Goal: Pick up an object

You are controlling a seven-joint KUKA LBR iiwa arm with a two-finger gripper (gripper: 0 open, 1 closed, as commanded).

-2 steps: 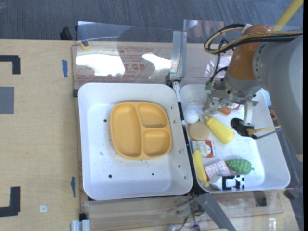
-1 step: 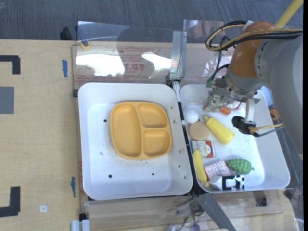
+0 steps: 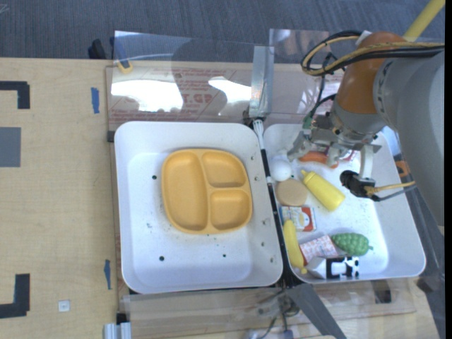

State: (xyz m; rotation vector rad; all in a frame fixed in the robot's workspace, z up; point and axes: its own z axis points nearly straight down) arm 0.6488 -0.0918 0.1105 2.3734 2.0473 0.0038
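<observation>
The right bin (image 3: pixel 395 210) holds several small items. A white ball (image 3: pixel 281 167) and a tan round piece (image 3: pixel 292 192) lie near its left wall. A yellow bottle (image 3: pixel 323 190) lies tilted in the middle. An orange-red item (image 3: pixel 315 159) is partly hidden under my gripper (image 3: pixel 319 149), which hangs low over the bin's back part, just above that item and the bottle's top. Toward the front lie a banana (image 3: pixel 290 241), a green knobbly item (image 3: pixel 351 244), a pink packet (image 3: pixel 318 247) and a black-and-white block (image 3: pixel 342 267).
The left bin (image 3: pixel 134 210) carries a yellow divided plate (image 3: pixel 207 190). A clear screen (image 3: pixel 183 83) stands behind both bins. The metal divider (image 3: pixel 270 203) runs between the bins. My grey arm (image 3: pixel 417 111) covers the right bin's back right corner.
</observation>
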